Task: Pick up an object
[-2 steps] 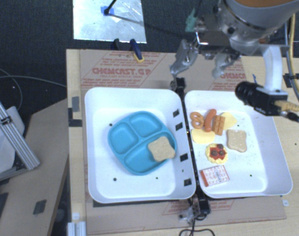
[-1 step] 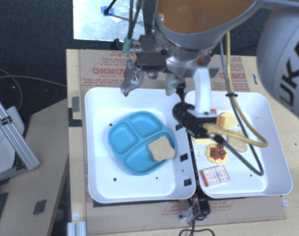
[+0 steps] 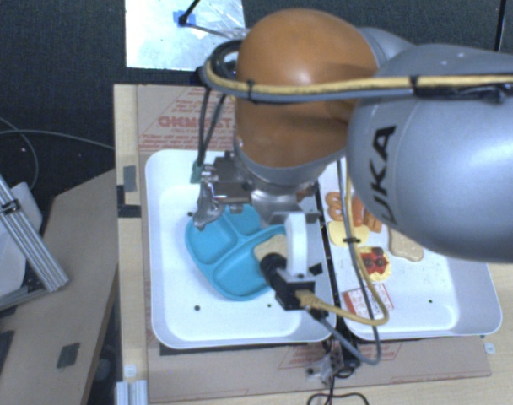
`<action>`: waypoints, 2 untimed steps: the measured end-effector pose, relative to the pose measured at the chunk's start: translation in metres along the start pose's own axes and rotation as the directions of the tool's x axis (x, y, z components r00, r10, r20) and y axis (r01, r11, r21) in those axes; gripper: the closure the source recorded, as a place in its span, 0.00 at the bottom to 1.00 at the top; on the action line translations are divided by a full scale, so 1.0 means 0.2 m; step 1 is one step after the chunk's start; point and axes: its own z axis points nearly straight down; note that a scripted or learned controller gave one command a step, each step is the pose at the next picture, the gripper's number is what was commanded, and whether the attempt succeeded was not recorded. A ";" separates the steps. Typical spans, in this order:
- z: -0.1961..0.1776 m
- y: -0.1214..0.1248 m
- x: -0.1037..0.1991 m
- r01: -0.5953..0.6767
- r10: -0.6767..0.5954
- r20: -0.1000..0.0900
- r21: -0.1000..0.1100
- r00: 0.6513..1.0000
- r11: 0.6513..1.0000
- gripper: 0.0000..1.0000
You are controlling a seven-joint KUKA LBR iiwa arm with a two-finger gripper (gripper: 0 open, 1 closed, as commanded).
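1. Gripper (image 3: 207,202) state is hidden from us. The wrist (image 3: 278,184) covers it, so we cannot tell whether it is spread or pressed together, and we see nothing held in it. It sits at the upper-left corner of the tray (image 3: 227,264); whether it touches the rim we cannot say.
2. The blue, divided tray lies in the left bin (image 3: 168,226) and is, we judge, the thing to pick. It is shallow and wide with a thin rim, so a pinch taken at one corner could slide off as the arm lifts.
3. If the pinch does catch, the tray would hang from one corner. We expect it to swing or tilt, which could work it loose.
4. A push down on that corner instead of a clean close could skid the tray over the smooth bin floor, away from the gripper.
5. At the tray's right edge sits a tan piece (image 3: 269,245), touching or overlapping the tray. A moving tray might drag it or catch on it.
6. Over the tray's lower-right corner hang a black plug (image 3: 282,285) and a yellow cable (image 3: 349,315). We think either could brush the tray during a lift.
7. Right of the tray, past the dividing wall, the right bin (image 3: 467,310) holds small flat items well apart from it; we see little risk there.
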 end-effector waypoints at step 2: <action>0.45 0.03 0.01 0.006 -0.007 -0.016 -0.030 1.000 1.000 0.00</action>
